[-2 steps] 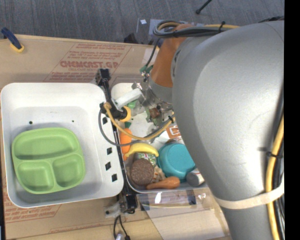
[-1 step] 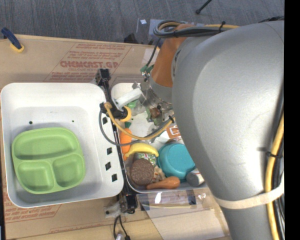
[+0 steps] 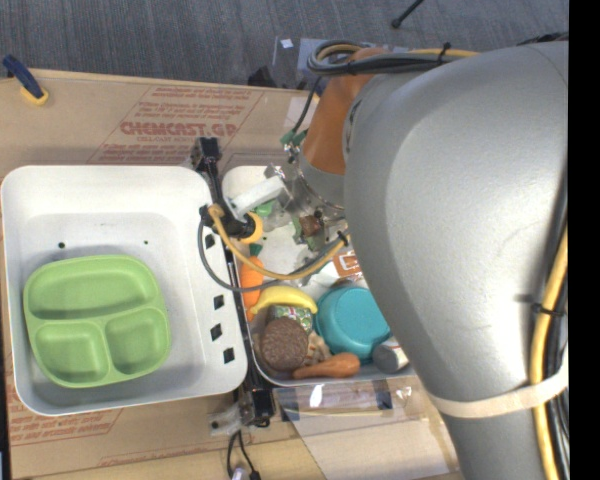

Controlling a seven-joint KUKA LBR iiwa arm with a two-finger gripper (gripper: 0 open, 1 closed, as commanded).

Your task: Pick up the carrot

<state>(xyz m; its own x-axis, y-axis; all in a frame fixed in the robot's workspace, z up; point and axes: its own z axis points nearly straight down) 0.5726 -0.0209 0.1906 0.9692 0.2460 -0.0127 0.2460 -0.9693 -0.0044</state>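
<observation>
The carrot (image 3: pixel 325 368) is a slim orange piece lying flat along the near edge of the right bin (image 3: pixel 310 396). It rests just in front of a brown round lid (image 3: pixel 283 343) and a teal bowl (image 3: pixel 352 320). My gripper (image 3: pixel 298 220) hangs low over the far part of the same bin, under the orange wrist band (image 3: pixel 330 133). It is well behind the carrot and apart from it. Cables and the bulky grey arm hide much of the bin's right side.
A yellow banana (image 3: pixel 285 296) and a small orange object (image 3: pixel 248 276) lie between the gripper and the carrot. The left bin (image 3: pixel 40 193) holds a green divided plate (image 3: pixel 95 318). A yellow-and-black cable (image 3: pixel 225 230) loops over the wall between the bins.
</observation>
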